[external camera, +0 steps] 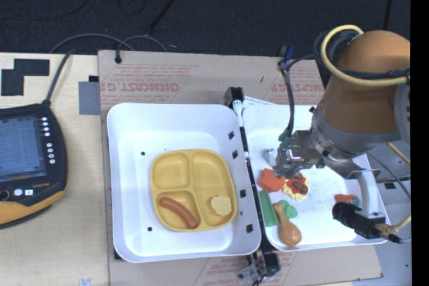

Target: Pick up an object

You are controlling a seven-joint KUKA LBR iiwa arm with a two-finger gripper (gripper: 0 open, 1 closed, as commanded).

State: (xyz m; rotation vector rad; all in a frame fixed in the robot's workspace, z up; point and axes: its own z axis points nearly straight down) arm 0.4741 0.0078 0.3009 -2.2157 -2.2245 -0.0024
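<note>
**Gripper poised over the toy cluster, nothing yet lifted**

The gripper hangs low in the right bin, right above a tight group of toys. A red block lies just below and to its left, and a yellow and red toy sits directly under it, touching or nearly touching the block. Further below lie a green piece and a tan pear-shaped toy; a small red and green piece lies apart to the lower right. The wrist hides the gripper's tips, so it cannot be told whether it is spread or pressed together, and no toy is visibly caught in it.

The step in hand looks like the descent onto a target, most likely the yellow and red toy or the red block. The next move calls for closing on one toy only, then a straight lift; the neighbours are crowded, so a nudge or double catch is a risk. Well to the left, the other bin holds a yellow plate with a sausage.
</note>
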